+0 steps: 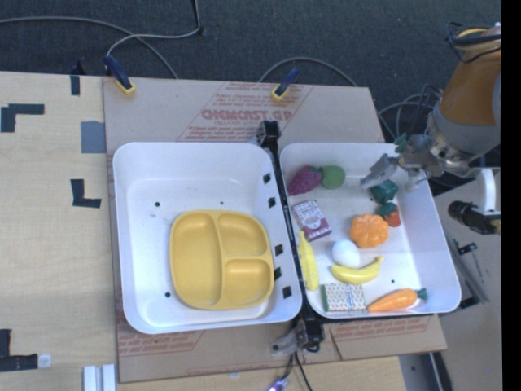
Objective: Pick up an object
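Observation:
My gripper (391, 177) hangs over the far right part of the right bin (435, 243), on the grey arm with its orange band coming in from the right. Just under it lies a small teal object (384, 191), with a small red-orange piece (391, 213) beside it. I cannot tell whether the gripper touches either one. Also in this bin are purple grapes (304, 179), a green round toy (332, 176), a pink carton (311, 218), an orange pumpkin (370, 230), a white egg (345, 252), two bananas (358, 271), a carrot (395, 300) and a small box (343, 297).
The left bin (138, 218) holds a yellow divided plate (221, 259). A black divider clip (269, 133) sits where the two bins meet at the back. Cables run across the dark floor behind the bench.

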